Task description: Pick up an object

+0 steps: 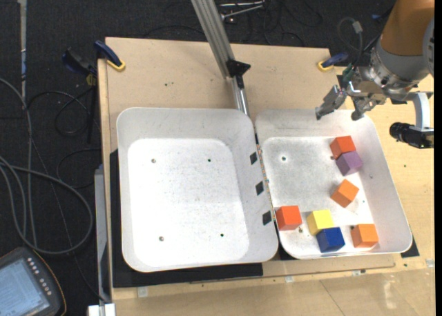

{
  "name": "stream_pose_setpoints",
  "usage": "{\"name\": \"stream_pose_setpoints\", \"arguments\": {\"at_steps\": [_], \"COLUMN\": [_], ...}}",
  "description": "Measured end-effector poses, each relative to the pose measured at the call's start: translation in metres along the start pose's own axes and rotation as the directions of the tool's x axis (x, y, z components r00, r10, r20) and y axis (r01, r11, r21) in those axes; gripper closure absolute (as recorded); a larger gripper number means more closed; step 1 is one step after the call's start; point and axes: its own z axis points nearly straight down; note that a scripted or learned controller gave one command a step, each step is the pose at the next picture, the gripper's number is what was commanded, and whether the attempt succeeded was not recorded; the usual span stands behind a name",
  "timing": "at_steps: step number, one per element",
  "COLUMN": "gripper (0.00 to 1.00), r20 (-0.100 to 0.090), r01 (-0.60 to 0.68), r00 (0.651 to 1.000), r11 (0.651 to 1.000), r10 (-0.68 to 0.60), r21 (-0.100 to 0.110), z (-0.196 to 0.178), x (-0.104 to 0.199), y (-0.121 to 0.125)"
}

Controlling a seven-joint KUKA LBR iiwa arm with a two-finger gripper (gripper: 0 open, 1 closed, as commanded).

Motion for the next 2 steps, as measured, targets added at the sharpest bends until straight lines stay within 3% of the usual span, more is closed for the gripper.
{"name": "stream_pose_setpoints", "arguments": {"at_steps": [1,2], "gripper": [0.0,0.0], "r20": [0.002,0.001], "r01": [0.001,-0.002], "r00": [1.0,1.0], "r11": [1.0,1.0], "r10": [-0.001,0.002], "r21": [-0.003,0.0], "z": [-0.003,0.041], "x": [0.0,-0.002], "y": [0.0,-0.002]}}
